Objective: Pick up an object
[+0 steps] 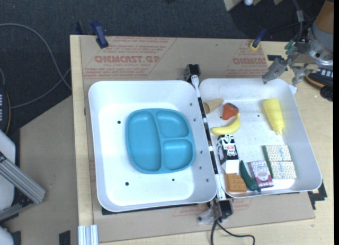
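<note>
My gripper [282,77] hangs over the back right rim of the right bin [307,148], open, with nothing between its fingers. In that bin lie a yellow bottle [274,114], a banana [226,127], a red-orange piece [229,111] and a beige cone [213,105]. Nearer the front are a black-and-white box [229,147], patterned packets [280,162], a pink packet [259,172], a green item [248,176] and an orange block [235,183]. The bottle is the closest of these to the gripper, just below and left of it.
The left bin [106,106] holds a blue divided plate [159,139]. A black clamp strip [204,127] runs between the two bins. Blue clips [99,33] sit at the board's back edge. Cables and arm hardware crowd the far right.
</note>
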`<action>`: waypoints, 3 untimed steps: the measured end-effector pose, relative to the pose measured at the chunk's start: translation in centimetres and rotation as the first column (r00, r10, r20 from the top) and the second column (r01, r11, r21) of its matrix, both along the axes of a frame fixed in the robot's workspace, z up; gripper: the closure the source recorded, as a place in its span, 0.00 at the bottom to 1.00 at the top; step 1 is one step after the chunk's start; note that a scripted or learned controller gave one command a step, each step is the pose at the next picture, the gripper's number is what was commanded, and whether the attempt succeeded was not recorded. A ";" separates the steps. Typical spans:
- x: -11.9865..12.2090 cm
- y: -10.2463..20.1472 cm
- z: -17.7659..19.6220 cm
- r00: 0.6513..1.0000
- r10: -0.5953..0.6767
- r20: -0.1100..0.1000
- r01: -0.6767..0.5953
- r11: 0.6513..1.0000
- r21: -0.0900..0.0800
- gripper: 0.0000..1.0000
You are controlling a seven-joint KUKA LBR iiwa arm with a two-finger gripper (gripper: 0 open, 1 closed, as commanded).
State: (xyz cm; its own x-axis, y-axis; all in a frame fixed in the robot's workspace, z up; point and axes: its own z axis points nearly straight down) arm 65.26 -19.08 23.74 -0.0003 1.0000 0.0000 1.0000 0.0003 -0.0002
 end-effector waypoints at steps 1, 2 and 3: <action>0.1 -3.3 -7.4 1.000 -0.001 -0.004 0.001 1.000 0.000 0.00; -3.0 -2.4 -14.3 1.000 0.001 -0.001 -0.001 1.000 0.002 0.00; -2.9 -2.5 -13.2 1.000 0.001 0.003 -0.001 1.000 -0.001 1.00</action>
State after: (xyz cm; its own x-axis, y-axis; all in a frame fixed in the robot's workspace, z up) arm 62.36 -21.54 10.59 -0.0017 1.0000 -0.0007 1.0000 0.0017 0.0029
